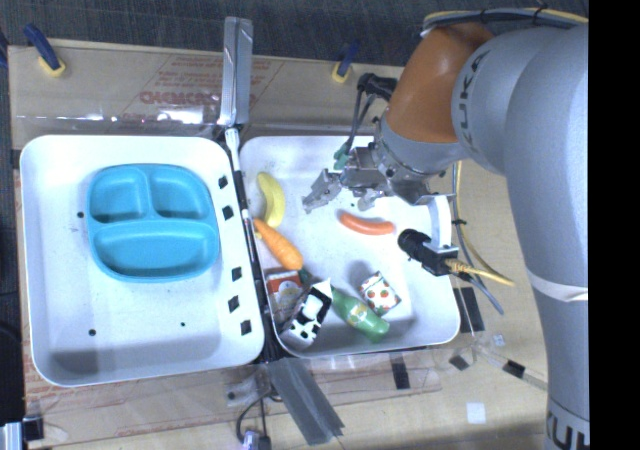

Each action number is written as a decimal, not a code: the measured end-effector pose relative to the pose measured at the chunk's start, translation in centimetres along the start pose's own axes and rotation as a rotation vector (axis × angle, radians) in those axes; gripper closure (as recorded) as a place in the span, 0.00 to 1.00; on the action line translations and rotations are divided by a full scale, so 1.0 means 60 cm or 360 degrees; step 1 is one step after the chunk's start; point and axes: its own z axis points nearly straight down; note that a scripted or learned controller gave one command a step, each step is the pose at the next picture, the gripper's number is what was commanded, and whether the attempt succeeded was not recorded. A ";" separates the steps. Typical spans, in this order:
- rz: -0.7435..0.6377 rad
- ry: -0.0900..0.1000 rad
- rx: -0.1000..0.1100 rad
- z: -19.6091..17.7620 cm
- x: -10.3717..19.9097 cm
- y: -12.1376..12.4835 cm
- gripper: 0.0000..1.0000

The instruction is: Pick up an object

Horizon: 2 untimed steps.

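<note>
Gripper (340, 190) over right bin (440, 330) centre, fingers spread, holding nothing, sausage (366, 224) just beside, banana (270, 196) and carrot (279, 245) along left wall, blue tray (153, 219) in left bin (50, 338).

In the right bin (300, 150), bare floor lies in the middle, between the banana (270, 197) and carrot (279, 245) along the left wall and the sausage (366, 224) to the right. The near end is crowded: cow toy (311, 315), green bottle (361, 316) and dice (380, 294) sit close together. The arm (470, 88) overhangs the far right corner. In the left bin (60, 338), the blue tray (153, 219) fills the far half; its near half is bare.
</note>
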 end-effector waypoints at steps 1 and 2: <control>-0.0276 -0.0001 -0.0007 0.170 -0.128 0.041 0.00; -0.0284 0.0001 0.0004 0.161 -0.127 0.039 1.00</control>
